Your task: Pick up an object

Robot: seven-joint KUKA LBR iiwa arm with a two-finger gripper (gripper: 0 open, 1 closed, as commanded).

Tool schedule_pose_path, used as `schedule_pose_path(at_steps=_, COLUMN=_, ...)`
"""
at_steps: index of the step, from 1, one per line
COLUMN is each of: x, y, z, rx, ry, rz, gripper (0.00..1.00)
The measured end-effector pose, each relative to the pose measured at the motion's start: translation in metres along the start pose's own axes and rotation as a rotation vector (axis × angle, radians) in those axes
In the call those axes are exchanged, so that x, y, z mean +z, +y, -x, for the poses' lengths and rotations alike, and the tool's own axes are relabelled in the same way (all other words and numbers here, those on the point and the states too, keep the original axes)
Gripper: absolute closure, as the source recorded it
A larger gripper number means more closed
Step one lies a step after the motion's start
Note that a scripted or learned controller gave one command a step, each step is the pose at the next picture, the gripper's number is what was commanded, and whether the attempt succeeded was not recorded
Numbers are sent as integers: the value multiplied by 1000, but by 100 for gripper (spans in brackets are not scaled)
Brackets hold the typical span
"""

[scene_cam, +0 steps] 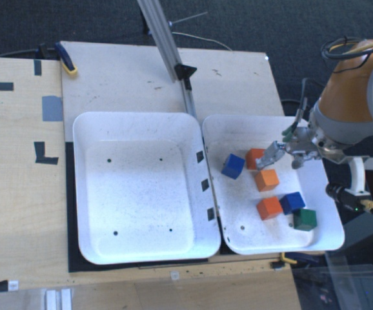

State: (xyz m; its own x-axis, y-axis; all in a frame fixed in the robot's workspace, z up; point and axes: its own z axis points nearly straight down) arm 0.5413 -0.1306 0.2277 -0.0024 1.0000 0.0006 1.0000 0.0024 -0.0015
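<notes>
Right bin (238,131) as landmark. Inside it, six cubes: three orange, two blue, one green. Blue cube (233,166) near bin centre-left; orange cube (255,157) beside it; second orange (266,179) below; third orange (270,207), second blue (293,201) and green cube (305,219) toward the near right corner. Hand (270,157) over the orange cube; finger state cannot be told. Left bin (83,131) alongside on the counter (19,192).

Three orange blocks (266,179), two blue blocks (233,166), one green block (306,219), loosely clustered in right bin (238,237)
</notes>
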Motion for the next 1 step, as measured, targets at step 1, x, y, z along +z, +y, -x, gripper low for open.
schedule_pose_path(at_steps=1, x=-37, y=-24, z=64, rx=7, ry=-4, rz=3, gripper=0)
